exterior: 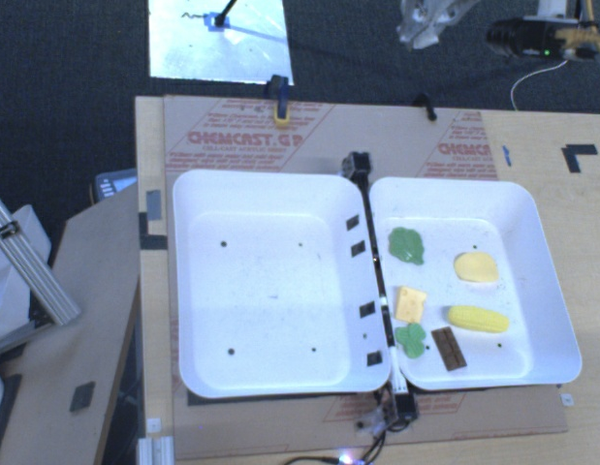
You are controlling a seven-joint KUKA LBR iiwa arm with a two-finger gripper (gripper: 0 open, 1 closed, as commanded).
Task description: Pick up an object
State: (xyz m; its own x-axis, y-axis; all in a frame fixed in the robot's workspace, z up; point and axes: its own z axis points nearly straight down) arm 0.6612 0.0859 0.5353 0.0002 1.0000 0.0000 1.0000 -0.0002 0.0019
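Observation:
The right bin (532,226) holds several small objects. A green leafy piece (407,245) lies near its left wall, and a pale yellow oval (476,267) sits to the right of it. Below them are a yellow cheese wedge (410,304), a corn cob (478,319), a small green floret (411,338) and a brown chocolate bar (449,348). My gripper (423,19) hangs high at the top of the camera view, far beyond the back edge of the bench and well away from every object. Nothing shows in its grasp.
The left bin (270,187) stands beside the right one, joined by a black-clipped seam (372,279). A shiny metal plate (219,25) lies on the floor at the back left. A yellow-and-blue clamp (279,105) sits at the bench's rear edge. An aluminium rail (23,260) leans at the far left.

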